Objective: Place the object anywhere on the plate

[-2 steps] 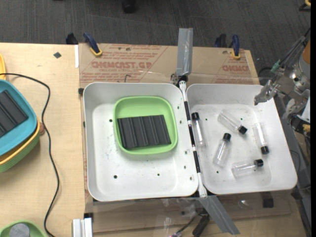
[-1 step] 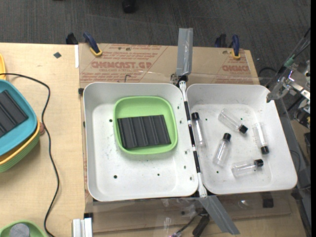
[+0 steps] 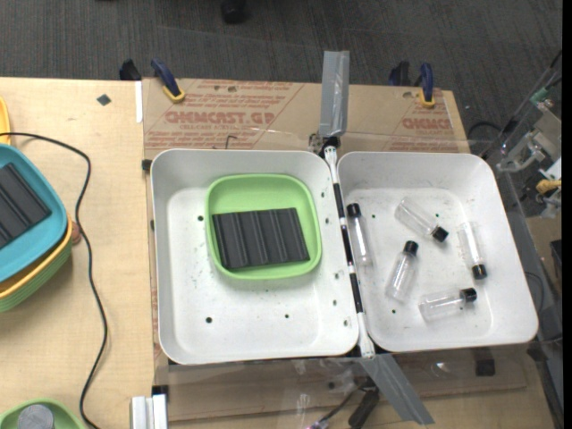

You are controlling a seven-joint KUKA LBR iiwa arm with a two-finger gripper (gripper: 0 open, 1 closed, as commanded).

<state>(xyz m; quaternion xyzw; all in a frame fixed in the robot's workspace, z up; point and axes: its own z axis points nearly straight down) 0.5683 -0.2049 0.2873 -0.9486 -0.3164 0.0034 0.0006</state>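
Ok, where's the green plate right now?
The square green plastic plate with the dark ribbed insert sits in the left white bin, toward its back.

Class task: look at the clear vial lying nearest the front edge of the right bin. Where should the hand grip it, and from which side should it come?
Grip the vial across the middle of its clear barrel, coming from straight above. It lies flat, nearly crosswise, black cap to the right, apart from the other vials, so fingers probably fit on either long side. The cap end looks short and less steady.

— What's past the bench?

— Dark grey carpet (image 3: 295, 25) along the top, with chair casters (image 3: 234, 9) resting on it.

— And the bench itself?

— Pale wood (image 3: 71, 329) — a cardboard sheet (image 3: 241, 114) clamped at its far edge, and a black cable (image 3: 94, 239) trailing across its left side.
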